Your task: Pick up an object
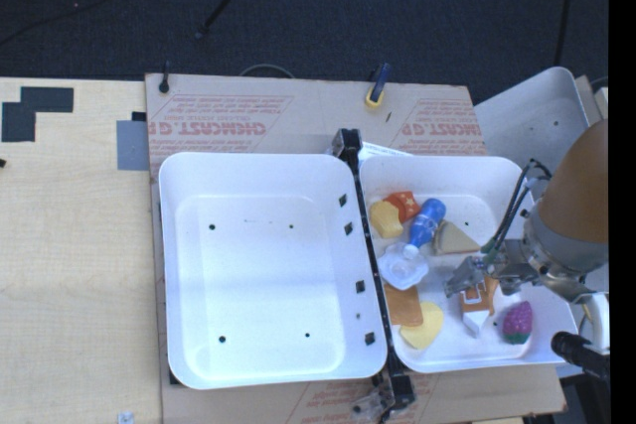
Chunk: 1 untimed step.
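Note:
My gripper [481,281] is low in the right bin [497,176], near its front right part, with the grey arm and its orange band coming in from the right. Directly beneath it lies a small orange and white box [478,305], partly covered by the gripper. A purple berry-like toy [516,322] rests just right of the box. To the left of the gripper are a blue bottle [426,222], a tan wedge [456,238], a clear lidded cup [402,267], a yellow piece [385,218] and a red piece [404,204].
A brown flat slab [402,306] and a yellow slice [425,327] lie near the front of the right bin. The left bin [179,213] stands beside it, a black divider [360,243] between them. Cardboard [248,114] lies under both.

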Available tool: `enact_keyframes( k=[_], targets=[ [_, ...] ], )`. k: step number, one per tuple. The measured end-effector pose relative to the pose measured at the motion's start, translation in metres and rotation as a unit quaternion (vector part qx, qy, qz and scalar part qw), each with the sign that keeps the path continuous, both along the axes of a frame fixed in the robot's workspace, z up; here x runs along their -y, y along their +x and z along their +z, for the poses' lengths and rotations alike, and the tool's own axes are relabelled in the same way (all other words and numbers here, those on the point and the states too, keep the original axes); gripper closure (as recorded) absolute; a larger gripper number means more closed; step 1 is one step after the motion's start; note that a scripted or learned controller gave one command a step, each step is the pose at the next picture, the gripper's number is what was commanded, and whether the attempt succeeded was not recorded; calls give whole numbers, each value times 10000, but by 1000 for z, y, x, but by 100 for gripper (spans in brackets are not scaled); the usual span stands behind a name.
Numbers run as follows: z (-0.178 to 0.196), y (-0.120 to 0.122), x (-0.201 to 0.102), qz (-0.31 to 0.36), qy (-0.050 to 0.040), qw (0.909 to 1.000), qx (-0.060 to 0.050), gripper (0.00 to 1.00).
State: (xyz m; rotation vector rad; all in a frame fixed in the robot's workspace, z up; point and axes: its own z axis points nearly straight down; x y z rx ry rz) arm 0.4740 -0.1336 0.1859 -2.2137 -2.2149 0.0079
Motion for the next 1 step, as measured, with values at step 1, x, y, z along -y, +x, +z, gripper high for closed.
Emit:
enact_keyframes(
  k=[1],
  targets=[
    [-74, 41, -7, -13, -63, 9998, 178, 0]
  ],
)
